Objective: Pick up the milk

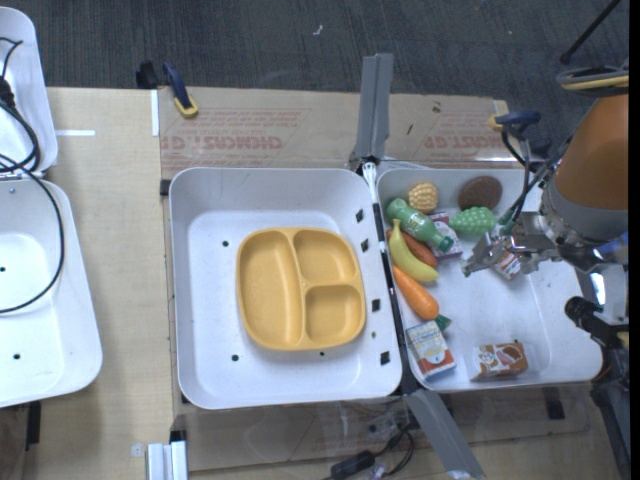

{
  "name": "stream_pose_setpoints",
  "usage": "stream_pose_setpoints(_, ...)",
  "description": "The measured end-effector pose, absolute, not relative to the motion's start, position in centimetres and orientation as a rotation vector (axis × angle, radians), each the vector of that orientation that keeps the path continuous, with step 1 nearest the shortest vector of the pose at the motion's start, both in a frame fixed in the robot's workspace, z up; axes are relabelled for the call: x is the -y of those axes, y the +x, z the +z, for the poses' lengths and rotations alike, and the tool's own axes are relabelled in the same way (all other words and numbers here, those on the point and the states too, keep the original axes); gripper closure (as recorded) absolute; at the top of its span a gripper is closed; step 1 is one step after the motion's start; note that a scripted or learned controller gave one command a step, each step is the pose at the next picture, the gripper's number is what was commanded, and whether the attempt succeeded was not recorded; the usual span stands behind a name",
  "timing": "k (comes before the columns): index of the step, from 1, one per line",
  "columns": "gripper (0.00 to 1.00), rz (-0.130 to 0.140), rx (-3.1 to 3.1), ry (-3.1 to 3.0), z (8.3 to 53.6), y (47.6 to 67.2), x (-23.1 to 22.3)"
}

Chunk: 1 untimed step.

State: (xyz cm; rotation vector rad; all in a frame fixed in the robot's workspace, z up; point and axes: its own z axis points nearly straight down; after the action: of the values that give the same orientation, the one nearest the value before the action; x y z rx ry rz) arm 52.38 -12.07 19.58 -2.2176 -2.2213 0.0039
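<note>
The bench [110, 118] is a pale wooden surface with a strip of printed brown cardboard [260, 128] along its far side. Beyond the bench lies a dark grey carpeted floor [300, 18]. Two shallow white bins sit side by side on the bench, separated by a grey divider bar [376, 108].

The left bin [195, 298] holds one yellow tray [300, 288] with three compartments. The yellow tray serves as the landmark for all positions below.

Right of the tray, the right bin [500, 318] holds the following items:
- One milk carton [430, 350], lying just right of the tray's near-right corner, against the bin's near-left wall. It is a small white carton with a light blue edge and orange and yellow print on its upper face.
- One orange carrot [416, 292], between the tray and the carton.
- One yellow banana [408, 253] and one green bottle [420, 225], right of the tray's far edge.
- One yellow corn cob [424, 197], one green bumpy item [473, 220] and one brown round item [481, 191], farther right and toward the far wall.
- One brown and white packet [500, 360], right of the carton near the near wall.

The gripper [497, 258] hangs over the middle of the right bin, well right of the tray and apart from the milk carton. A small red and white item sits at the fingertips; whether the fingers are released or clenched on it cannot be determined. The grey arm with its orange band [600, 148] enters from the right.
</note>
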Motion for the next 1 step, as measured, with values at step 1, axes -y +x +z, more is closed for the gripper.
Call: stream_pose_setpoints(1,0.0,0.003,2.286,-2.152,17.14,47.95,17.05)
